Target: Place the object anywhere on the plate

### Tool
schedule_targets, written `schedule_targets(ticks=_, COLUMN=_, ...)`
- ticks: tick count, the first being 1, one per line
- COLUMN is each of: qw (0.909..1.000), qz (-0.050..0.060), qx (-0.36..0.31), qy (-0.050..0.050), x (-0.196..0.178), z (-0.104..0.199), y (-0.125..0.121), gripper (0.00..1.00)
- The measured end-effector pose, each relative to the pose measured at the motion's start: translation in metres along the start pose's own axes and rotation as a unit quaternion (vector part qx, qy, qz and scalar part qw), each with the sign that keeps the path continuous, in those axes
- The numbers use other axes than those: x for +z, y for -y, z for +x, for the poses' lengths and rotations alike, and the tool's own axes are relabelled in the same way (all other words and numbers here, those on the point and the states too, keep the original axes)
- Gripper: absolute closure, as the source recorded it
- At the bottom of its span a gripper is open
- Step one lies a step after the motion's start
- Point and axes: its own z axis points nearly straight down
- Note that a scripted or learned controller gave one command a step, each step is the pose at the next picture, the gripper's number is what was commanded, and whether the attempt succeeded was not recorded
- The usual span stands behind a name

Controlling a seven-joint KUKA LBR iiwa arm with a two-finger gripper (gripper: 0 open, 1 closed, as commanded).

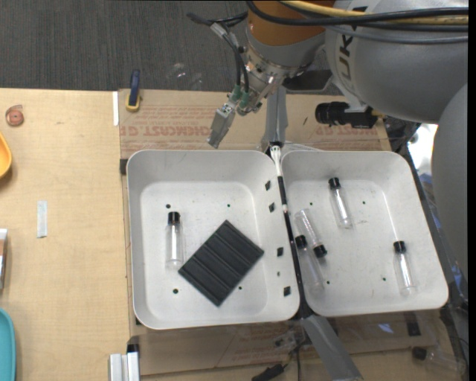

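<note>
A black ribbed plate (222, 262) lies flat and turned at an angle in the left bin (149, 171). Beside it on the left lies a clear vial with a black cap (174, 239). Several more capped vials lie in the right bin (420, 193), one of them (339, 202) near the back. My gripper (244, 144) hangs high over the back rim where the two bins meet. It is open, its two grey fingers (221, 125) spread wide with nothing between them.
The arm's grey body and orange band (282, 18) fill the upper right. A cardboard sheet (178, 123) lies behind the bins. On the wooden bench to the left rest a small white strip (42, 219) and an orange dish edge (4, 160).
</note>
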Motion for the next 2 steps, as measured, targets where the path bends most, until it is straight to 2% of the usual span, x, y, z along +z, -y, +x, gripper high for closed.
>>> schedule_targets(ticks=1, qw=0.9826, qz=-0.001, qx=-0.185, qy=-0.002, x=0.0749, z=0.0415, y=-0.0434, gripper=0.0)
schedule_targets(ticks=2, qw=0.983, qz=-0.002, qx=-0.183, qy=-0.001, x=0.0656, z=0.0394, y=-0.0431, gripper=1.0)
